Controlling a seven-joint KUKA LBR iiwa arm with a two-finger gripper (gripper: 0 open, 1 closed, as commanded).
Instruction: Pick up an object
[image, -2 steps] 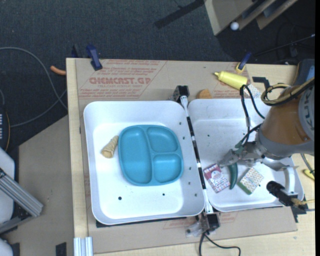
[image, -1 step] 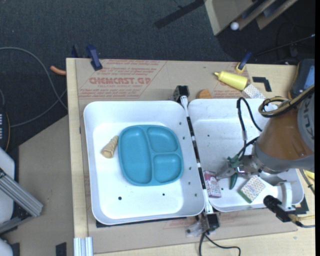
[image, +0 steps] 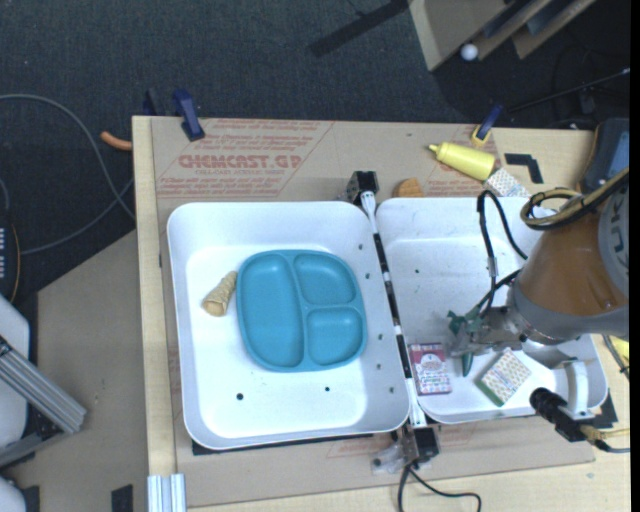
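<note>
While the arm (image: 570, 280) reaches in from the right edge of the frame, its gripper (image: 466, 338) sits low in the right bin (image: 440, 225), at lower right; whether it is released or clenched cannot be told. A pink-and-white card (image: 430, 368) lies just left of it, a patterned packet (image: 505, 376) just right. At centre left, the left bin (image: 200, 300) holds a blue divided plate (image: 299, 308) and a tan cone (image: 220, 292).

Smooth blue plastic tray (image: 300, 308); glossy white bins (image: 190, 300).

Yellow bottle (image: 463, 158) on bench (image: 260, 160), beyond bins.
</note>
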